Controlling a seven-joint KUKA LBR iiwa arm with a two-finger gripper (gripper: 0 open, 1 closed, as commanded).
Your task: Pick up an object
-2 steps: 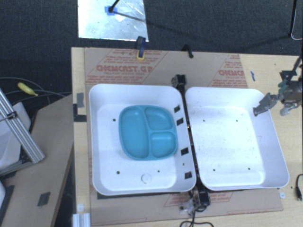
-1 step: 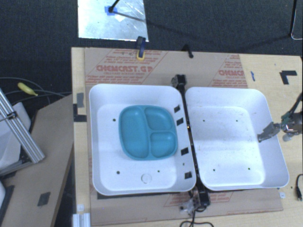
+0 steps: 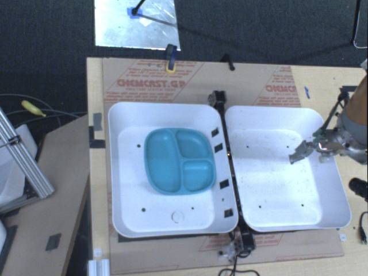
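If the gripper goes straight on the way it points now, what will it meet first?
The gripper points left and slightly down over the right bin. It would probably meet that bin's bare floor first; the height is hard to judge.

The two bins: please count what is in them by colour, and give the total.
Blue: 1, the divided plate in the left bin.
White: 1, a small round disc in the left bin.
Total: 2. The claw hangs over the right bin.

The arm [image 3: 356, 119] comes in from the right edge of the frame, and its gripper [image 3: 303, 152] points left, at middle height.
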